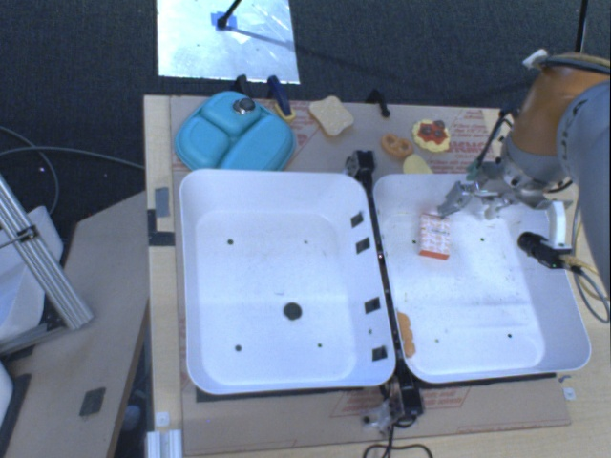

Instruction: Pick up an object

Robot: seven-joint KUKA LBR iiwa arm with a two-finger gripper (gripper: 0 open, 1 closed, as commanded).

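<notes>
Two shallow white plastic bins sit side by side on the pale wooden tabletop point(164, 332): the left bin point(239, 275) and the right bin point(477, 303).

In the camera view, the grey arm with its orange band point(561, 103) reaches in from the right edge, and the metal claw point(453, 203) hangs over the far part of the right bin, pointing toward the left bin. Whether the claw is wide or narrow cannot be told from this slant.

A small white and orange carton point(434, 236) lies flat on the floor of the right bin, just beside the claw's tip, on the side nearer the camera. Whether the two touch cannot be told.

A small orange-brown piece point(405, 332) rests against the right bin's wall next to the divide, well apart from the claw and nearer the camera. A small dark round disc point(292, 310) lies in the left bin, farther from the claw.

Beyond the claw, outside the bins, lie a pale yellow piece point(416, 165), a round toy pizza point(431, 135) and a small orange biscuit shape point(396, 145). Farther off on that side are a slice of toy toast point(331, 115) and a blue compartmented plastic tray point(234, 132).
</notes>
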